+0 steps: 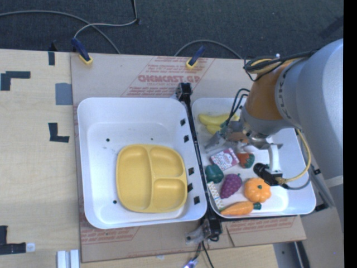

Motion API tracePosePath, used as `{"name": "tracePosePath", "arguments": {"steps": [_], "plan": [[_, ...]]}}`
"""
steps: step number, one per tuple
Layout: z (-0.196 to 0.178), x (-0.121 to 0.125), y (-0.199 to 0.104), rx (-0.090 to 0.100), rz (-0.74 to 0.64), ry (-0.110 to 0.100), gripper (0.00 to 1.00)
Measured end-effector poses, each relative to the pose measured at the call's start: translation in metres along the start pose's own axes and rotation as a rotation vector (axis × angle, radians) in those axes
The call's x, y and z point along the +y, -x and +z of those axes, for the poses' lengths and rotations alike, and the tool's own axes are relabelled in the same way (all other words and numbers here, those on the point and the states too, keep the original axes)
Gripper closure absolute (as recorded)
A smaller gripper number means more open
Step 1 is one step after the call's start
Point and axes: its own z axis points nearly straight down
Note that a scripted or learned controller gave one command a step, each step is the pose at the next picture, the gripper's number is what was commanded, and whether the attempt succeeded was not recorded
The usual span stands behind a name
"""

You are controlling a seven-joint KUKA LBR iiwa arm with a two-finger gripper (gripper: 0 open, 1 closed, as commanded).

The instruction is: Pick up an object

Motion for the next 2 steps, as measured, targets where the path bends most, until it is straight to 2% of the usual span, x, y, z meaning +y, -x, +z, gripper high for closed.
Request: {"name": "tracePosePath", "arguments": {"steps": [1, 2], "plan": [[0.000, -0.027, 0.023, 0.000, 0.001, 0.003, 0.00], [0.000, 0.033, 0.005, 0.001, -0.002, 0.002, 0.00]]}}
